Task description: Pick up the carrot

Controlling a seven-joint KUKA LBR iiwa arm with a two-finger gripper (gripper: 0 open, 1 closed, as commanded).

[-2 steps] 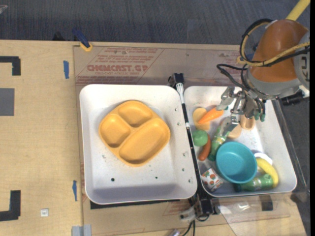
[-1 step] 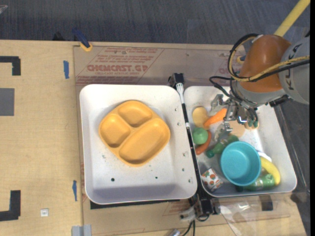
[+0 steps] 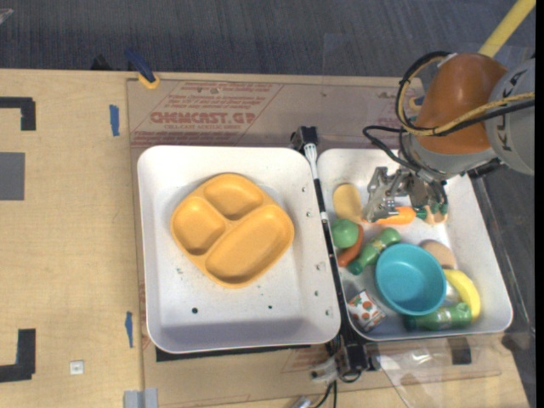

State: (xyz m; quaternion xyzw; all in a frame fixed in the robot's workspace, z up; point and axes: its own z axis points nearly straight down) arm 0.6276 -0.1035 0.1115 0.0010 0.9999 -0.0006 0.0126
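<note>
The carrot, a small orange piece with a green top toward the right, lies in the right bin near its back. My gripper hangs directly over it, reaching in from the right below the orange wrist band. Its metal fingers stand apart, open, on either side of the carrot's upper edge. The carrot rests among the other toys and is not lifted.
Around the carrot lie a pale yellow piece, a green pepper, a teal bowl, a banana and a green item. The left bin holds a yellow divided plate.
</note>
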